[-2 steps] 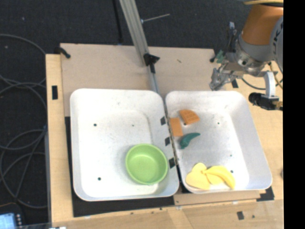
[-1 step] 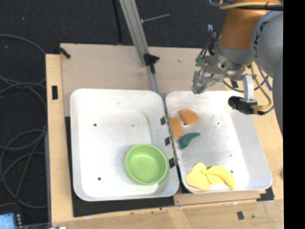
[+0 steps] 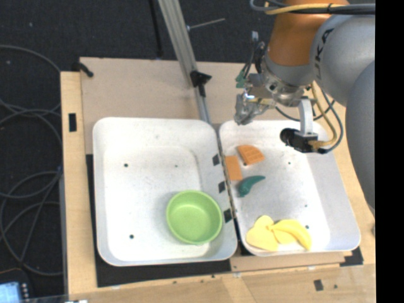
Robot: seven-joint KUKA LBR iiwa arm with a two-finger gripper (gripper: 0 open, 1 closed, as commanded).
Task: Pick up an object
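Observation:
My gripper (image 3: 243, 113) hangs over the far left corner of the right bin (image 3: 328, 188), above and a little behind the objects. Nothing shows between its tips. Below it an orange block (image 3: 250, 154) lies flat, with a second orange piece (image 3: 233, 167) against the bin's left wall. A teal curved piece (image 3: 249, 184) rests just in front of them. Yellow bananas (image 3: 279, 233) lie at the near edge of the right bin. A green bowl (image 3: 194, 216) sits upright in the near right corner of the left bin (image 3: 139, 163).
A slanted metal rail (image 3: 183, 43) rises behind the bins and ends at the divider between them. Cables loop beside the wrist at the right. The bench's tan surface (image 3: 139, 87) lies behind the bins.

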